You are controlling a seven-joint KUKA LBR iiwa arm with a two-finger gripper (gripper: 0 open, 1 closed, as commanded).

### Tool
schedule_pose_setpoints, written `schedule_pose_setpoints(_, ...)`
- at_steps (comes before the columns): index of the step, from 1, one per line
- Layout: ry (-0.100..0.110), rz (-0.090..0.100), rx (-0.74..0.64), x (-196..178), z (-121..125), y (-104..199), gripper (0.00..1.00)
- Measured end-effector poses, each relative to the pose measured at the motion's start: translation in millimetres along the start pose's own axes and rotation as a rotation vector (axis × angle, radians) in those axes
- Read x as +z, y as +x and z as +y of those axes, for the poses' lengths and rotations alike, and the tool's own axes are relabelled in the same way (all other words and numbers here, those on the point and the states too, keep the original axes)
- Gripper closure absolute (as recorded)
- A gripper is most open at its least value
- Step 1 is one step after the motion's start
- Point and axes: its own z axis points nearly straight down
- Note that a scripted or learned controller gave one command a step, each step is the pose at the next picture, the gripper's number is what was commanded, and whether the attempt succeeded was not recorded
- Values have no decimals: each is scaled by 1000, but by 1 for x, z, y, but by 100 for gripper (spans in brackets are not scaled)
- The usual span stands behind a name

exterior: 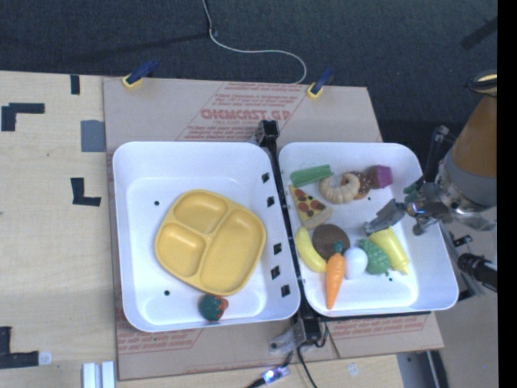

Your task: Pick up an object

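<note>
I hold the hand (388, 217) at the right white bin's (408, 158) 3 o'clock, above the yellow plastic corn cob (390, 247); finger state: cannot tell. Approach step; next, descend and close.

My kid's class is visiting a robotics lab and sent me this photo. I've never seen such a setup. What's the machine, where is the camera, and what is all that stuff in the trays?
It is one picture, taken by a fixed camera above a bench, looking down at a slant. The grey robot arm with an orange band reaches in from the right; its gripper hangs over the right shallow white bin, above a yellow toy corn cob.

That bin holds toy food: an orange plastic carrot, a yellow banana, a white egg, a pizza slice, a brown round piece, a doughnut, a green bar and a purple piece.

The left white bin holds a yellow divided plate and a small green-and-red toy.

I see nothing held between the fingers.
</note>
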Motion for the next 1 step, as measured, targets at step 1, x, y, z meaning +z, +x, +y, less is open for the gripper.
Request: schedule_pose_setpoints(1,-12,-2,-4,-6,2,0,0)
